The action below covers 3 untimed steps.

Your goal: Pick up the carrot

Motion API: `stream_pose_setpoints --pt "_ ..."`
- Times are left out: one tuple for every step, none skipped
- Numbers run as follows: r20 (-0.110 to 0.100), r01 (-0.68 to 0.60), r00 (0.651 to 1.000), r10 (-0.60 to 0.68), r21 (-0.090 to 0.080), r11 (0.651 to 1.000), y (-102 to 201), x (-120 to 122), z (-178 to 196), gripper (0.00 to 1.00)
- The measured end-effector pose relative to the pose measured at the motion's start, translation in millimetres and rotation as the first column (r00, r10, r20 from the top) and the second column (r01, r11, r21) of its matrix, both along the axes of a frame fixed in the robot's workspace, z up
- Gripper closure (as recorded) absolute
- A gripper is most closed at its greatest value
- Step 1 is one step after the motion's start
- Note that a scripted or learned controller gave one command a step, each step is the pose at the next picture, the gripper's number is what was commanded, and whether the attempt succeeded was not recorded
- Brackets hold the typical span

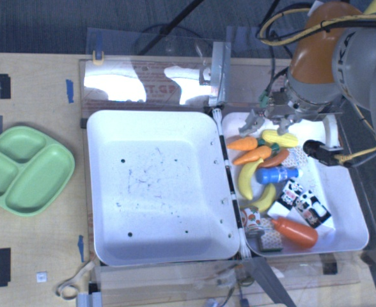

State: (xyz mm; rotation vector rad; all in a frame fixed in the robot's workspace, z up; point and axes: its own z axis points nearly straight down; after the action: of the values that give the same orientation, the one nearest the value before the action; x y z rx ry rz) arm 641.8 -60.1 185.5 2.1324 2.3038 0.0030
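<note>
In the right bin (pixel 351 190), an orange carrot (pixel 254 154) with a green tip lies near the far left corner. A second orange carrot-like piece (pixel 242 143) touches it on the far side. My gripper (pixel 263 129) hangs just above them at the bin's far end, open, its fingers (pixel 249 124) spread apart. Nothing sits between them. The grey arm with its orange band (pixel 322 11) comes in from the upper right.
Packed around the carrot are a yellow banana (pixel 248 181), a yellow piece (pixel 281 137), a blue bottle (pixel 277 174), a red-orange piece (pixel 279 159), a cow-patterned box (pixel 303 201) and a red bottle (pixel 295 231). The left bin (pixel 105 133) adjoins. A green divided plate (pixel 25 169) lies far left.
</note>
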Motion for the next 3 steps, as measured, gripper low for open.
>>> stream_pose_setpoints --pt "0.0 -0.04 0.999 0.04 -0.001 0.999 -34.9 23.4 -41.7 0.0" --pt "0.036 -0.141 0.989 0.142 -0.013 0.99 -38.3 14.7 -72.9 0.0" --pt "0.001 -0.376 0.927 0.376 -0.002 0.927 -9.4 -23.2 0.0 0.0"
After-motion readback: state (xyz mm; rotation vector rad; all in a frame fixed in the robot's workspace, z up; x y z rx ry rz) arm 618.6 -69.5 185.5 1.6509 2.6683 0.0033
